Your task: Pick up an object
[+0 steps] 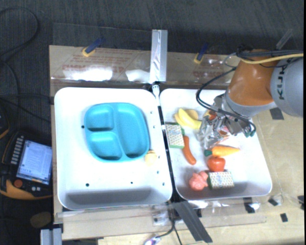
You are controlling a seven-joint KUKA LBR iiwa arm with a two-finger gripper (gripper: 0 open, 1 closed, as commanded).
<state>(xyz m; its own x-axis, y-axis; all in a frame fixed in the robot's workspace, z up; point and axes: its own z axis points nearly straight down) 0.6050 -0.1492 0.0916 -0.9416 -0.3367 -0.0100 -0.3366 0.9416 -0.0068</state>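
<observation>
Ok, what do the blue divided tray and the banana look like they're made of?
Blue divided tray: likely moulded plastic, smooth, uniform colour, rounded compartments. Yellow banana: probably plastic toy food, with an even, faintly glossy yellow; rubber can't be ruled out.

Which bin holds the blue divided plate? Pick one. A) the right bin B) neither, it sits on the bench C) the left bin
C: the blue divided plate lies inside the left bin, while the right bin holds the toy foods under the gripper.

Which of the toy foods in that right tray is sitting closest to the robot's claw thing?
The orange carrot, pointing right, lies just below the end effector. The red tomato, banana and pink piece sit farther off.
</observation>
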